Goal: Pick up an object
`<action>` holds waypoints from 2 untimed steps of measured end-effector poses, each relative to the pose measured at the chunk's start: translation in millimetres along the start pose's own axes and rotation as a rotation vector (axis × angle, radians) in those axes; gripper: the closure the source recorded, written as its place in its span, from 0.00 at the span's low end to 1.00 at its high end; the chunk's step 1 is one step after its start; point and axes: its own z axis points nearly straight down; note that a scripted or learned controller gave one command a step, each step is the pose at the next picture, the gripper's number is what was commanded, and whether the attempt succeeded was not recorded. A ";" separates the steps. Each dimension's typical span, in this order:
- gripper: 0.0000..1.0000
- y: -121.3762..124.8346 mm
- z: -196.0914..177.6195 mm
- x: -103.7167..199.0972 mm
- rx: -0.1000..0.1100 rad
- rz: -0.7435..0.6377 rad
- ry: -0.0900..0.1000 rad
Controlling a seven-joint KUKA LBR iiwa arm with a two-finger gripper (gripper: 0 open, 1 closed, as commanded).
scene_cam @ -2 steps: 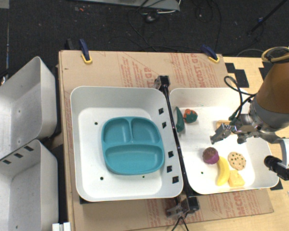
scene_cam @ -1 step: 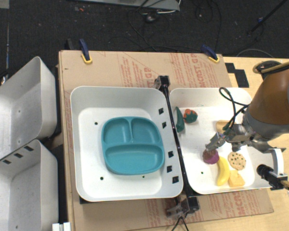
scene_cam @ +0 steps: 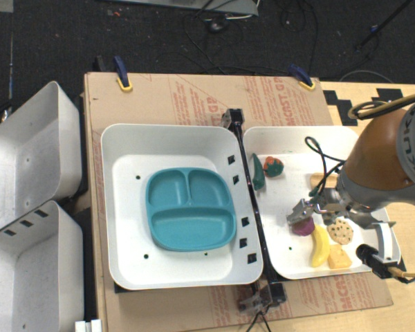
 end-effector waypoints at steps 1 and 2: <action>0.00 -0.4 27.2 0.5 0.000 0.000 0.000; 1.00 2.1 13.9 0.4 -0.008 0.000 -0.002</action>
